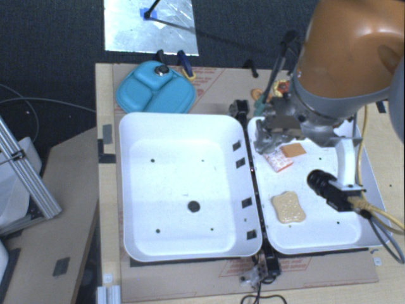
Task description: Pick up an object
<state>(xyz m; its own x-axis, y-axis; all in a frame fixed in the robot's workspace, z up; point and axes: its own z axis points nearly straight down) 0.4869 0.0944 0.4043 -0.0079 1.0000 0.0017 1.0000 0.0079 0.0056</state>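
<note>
My hand [271,139] is low over the far-left corner of the right bin [319,232], close to the wall it shares with the left bin [166,170]. The wrist blocks the view, so I can't tell how far open it is or whether it has anything.

Pick candidates, all in the right bin:
- pink-and-white packet [279,162]: lies flat just beside my hand on the near side. Can't tell if they touch.
- orange square [293,150]: flat, right next to the packet on its far-right side, partly tucked under my wrist.
- tan lumpy piece [288,208]: flat on the floor nearer the front, well apart from the other two and from my hand.

Left bin: one small dark round spot [193,206] on its floor.

Outside the bins, a blue sectioned tray [156,90] sits on the bench [218,84] just behind the left bin. A shiny sheet [150,18] lies on the dark floor beyond it.
</note>
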